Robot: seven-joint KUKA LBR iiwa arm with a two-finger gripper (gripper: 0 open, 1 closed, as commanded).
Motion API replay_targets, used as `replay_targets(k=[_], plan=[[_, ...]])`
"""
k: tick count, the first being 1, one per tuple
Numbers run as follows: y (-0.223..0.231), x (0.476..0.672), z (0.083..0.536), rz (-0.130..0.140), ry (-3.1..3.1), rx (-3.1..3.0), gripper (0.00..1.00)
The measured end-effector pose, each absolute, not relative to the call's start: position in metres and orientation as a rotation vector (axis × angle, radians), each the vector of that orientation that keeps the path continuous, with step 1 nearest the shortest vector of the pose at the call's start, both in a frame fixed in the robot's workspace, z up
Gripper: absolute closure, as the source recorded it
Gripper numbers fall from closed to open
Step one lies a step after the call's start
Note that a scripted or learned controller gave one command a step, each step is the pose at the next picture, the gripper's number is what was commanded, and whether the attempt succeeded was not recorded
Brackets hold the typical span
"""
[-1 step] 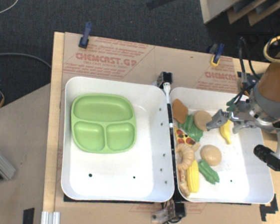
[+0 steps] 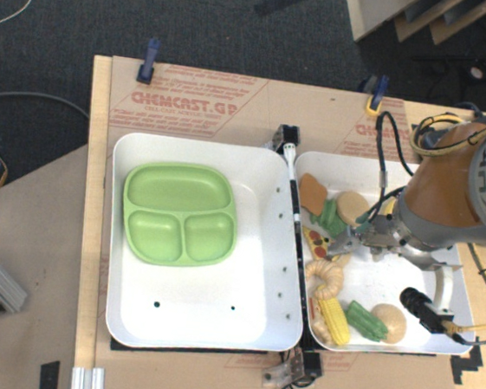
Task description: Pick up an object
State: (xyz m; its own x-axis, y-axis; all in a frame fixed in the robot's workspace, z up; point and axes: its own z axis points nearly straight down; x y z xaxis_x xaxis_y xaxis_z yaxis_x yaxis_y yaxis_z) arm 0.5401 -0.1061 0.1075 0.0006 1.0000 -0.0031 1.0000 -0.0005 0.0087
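Observation:
The right bin (image 2: pixel 435 342) holds several toy foods. Along its left side lie a brown oval piece (image 2: pixel 313 191), a green piece (image 2: pixel 328 216), a tan round piece (image 2: pixel 351 206) and a flat red-and-yellow piece (image 2: pixel 316 239). Nearer the front are a pale knobbly piece (image 2: pixel 329 278), a yellow corn cob (image 2: pixel 333 320), a green vegetable (image 2: pixel 366 322) and a tan ball (image 2: pixel 389 322). My gripper (image 2: pixel 357 237) is low in this bin, just right of the green piece and below the tan round piece. The wrist hides its tip.
The left bin (image 2: pixel 203 315) holds a green divided plate (image 2: pixel 180 214) in its back left part. A black ridge (image 2: pixel 293 212) separates the two bins. The arm's grey and orange body (image 2: pixel 439 198) covers the right bin's back right area.

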Motion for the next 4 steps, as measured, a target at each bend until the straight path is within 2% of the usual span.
replay_targets(k=[1,2,3,4], plan=[[0.008,0.506,0.189,0.015,2.234,2.207,0.0],[0.0,0.506,0.195,0.003,2.22,2.22,1.0],[0.048,0.483,0.279,0.013,2.226,2.212,1.0],[0.088,0.481,0.407,0.023,2.223,2.209,1.0]])
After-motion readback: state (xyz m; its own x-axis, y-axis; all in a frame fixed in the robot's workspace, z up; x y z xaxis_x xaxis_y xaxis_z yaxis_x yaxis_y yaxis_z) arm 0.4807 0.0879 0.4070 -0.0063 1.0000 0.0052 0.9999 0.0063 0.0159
